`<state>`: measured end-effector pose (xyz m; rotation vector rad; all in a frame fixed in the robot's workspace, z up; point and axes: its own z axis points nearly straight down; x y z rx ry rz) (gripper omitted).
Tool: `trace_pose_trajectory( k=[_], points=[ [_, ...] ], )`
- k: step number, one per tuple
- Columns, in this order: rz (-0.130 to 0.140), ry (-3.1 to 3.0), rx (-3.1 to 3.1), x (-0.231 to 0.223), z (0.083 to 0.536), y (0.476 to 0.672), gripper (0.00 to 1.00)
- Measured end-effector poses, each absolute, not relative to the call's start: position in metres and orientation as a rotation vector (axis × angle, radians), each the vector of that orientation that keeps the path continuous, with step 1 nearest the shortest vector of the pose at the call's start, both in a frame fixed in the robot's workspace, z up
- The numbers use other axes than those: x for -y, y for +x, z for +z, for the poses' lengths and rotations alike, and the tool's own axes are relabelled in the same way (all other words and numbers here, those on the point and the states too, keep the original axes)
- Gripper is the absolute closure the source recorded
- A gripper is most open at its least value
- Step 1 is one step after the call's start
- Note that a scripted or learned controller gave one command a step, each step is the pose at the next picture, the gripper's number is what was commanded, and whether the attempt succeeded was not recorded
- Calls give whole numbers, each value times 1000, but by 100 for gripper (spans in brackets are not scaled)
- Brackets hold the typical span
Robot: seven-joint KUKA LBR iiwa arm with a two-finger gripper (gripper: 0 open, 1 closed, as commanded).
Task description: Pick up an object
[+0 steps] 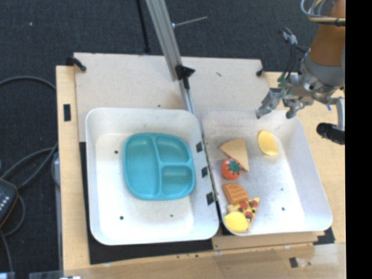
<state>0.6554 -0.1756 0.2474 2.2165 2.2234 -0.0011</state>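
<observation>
The end effector [278,107] hangs above the far edge of the right bin [302,156] with its two fingers spread apart and nothing between them. Just below it in that bin lies a yellow lemon-like piece [268,143], and further left are a tan wedge [235,151], a red tomato [231,168], a waffle [235,193], a pizza slice [250,208] and another yellow piece [236,221]. The left bin [104,156] holds a turquoise divided plate [158,166].

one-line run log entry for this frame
gripper: open, above right bin far edge | holding: nothing | nearest: yellow piece | blue tray: left bin
</observation>
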Motion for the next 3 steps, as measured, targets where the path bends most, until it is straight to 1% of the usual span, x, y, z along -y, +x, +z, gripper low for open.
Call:
trace_pose_trajectory(
  k=[1, 2, 3],
  points=[
    [-2, 2216, -2224, 176, 247, 655, 0],
    [-5, 2218, -2227, 169, 193, 661, 0],
    [-5, 2219, -2224, 172, 151, 664, 0]
  ],
)
